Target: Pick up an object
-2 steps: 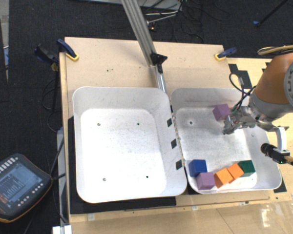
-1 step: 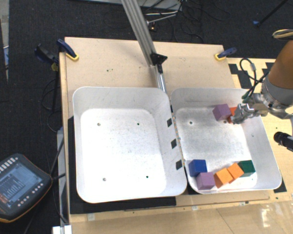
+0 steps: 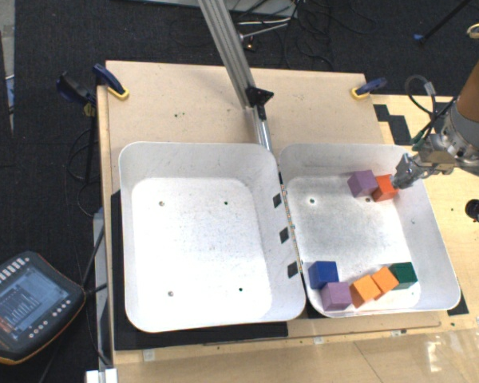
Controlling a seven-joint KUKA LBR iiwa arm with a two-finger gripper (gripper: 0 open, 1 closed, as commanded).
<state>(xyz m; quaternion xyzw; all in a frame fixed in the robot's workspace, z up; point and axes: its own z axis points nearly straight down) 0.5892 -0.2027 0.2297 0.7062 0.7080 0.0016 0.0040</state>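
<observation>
Camera view: the tool [image 3: 405, 171] sits over the right bin [image 3: 431, 238], near its far right edge, touching or just beside an orange block [image 3: 385, 188]; I cannot tell how far it is open or whether it grips anything. A purple block [image 3: 362, 183] lies against the orange one. Along the bin's near edge sit a blue block [image 3: 323, 274], a second purple block [image 3: 336, 295], a second orange block [image 3: 368, 286] and a green block [image 3: 403, 274]. The left bin [image 3: 144, 214] lies alongside on the tabletop [image 3: 184, 110]. A pendant [image 3: 24, 302] rests beyond the near left corner.

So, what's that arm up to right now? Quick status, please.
Gripper low in right bin, at orange block; grip not clear. Purple block touching it. Four more blocks along near edge.
</observation>
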